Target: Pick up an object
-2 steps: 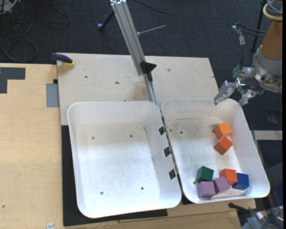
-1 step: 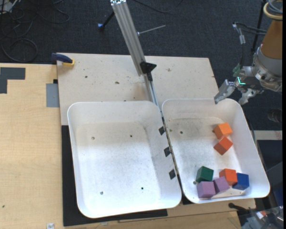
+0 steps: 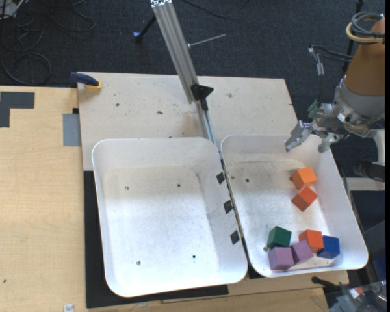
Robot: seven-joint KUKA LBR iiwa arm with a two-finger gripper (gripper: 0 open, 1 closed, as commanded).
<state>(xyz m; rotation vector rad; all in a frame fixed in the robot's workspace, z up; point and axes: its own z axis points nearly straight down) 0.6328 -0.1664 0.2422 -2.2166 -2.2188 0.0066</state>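
The gripper (image 3: 309,137) hangs over the far edge of the right bin (image 3: 351,203), its two fingers spread apart with nothing between them. The nearest objects lie toward the camera from the jaws: an orange block (image 3: 303,176) and, just beside it, a red-orange cube (image 3: 304,198), both apart from the fingers. The cluster of green block (image 3: 279,236), purple blocks (image 3: 288,255) and blue block (image 3: 329,246) sits well apart, at the bin's near end.
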